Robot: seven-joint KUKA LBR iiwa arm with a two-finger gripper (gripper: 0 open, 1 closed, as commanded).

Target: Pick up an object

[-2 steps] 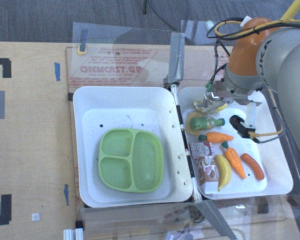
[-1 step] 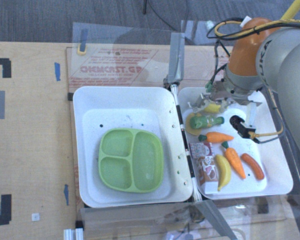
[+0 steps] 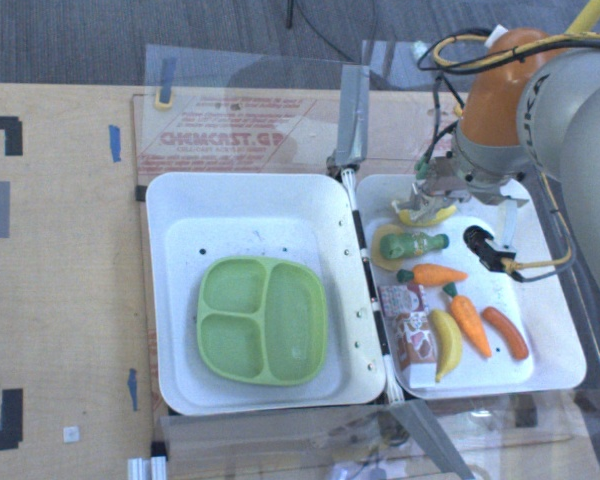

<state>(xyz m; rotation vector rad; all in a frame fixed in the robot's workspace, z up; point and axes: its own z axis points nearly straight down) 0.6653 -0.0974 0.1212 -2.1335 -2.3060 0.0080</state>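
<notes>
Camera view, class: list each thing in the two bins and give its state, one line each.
Green divided plate: flat in the left bin.
Green bottle: on its side.
Two carrots: lying flat.
Banana: lying beside the packet.
Sausage: lying flat.
Snack packet: lying flat.
Pincer: low over a yellow item.

The KUKA arm [image 3: 570,108] has a pale grey rounded casing, a glossy orange band [image 3: 500,98] and yellow and black cables [image 3: 460,48] looping at eleven o'clock.

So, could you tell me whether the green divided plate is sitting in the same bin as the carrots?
No, the green divided plate lies in the left bin, while the two carrots lie in the right bin.
</notes>
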